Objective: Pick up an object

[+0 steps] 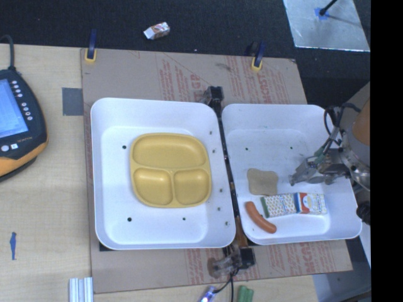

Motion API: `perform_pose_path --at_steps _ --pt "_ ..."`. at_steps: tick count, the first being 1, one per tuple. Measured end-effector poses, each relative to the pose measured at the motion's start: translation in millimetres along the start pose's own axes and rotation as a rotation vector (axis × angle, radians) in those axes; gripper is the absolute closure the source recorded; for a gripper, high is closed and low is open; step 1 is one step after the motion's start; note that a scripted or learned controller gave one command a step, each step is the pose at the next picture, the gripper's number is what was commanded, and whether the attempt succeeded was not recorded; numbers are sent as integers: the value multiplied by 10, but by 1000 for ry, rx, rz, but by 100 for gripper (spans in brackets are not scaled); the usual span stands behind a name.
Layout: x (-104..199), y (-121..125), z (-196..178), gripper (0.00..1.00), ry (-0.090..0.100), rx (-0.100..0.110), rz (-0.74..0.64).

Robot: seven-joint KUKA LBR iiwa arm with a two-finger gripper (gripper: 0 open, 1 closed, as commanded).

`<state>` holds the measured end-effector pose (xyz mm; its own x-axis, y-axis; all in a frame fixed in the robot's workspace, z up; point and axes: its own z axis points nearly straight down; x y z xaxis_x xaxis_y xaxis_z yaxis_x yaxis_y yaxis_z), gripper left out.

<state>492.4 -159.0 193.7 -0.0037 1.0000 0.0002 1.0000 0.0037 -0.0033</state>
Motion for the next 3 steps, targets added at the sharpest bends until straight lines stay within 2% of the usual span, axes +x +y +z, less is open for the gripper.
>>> perform_pose_path --at_steps 1,2,3 --pt "623 159 483 0 -1 1 -3" --pt "614 593 1025 0 -2 1 -2" --pt "612 569 1023 0 0 3 -1"
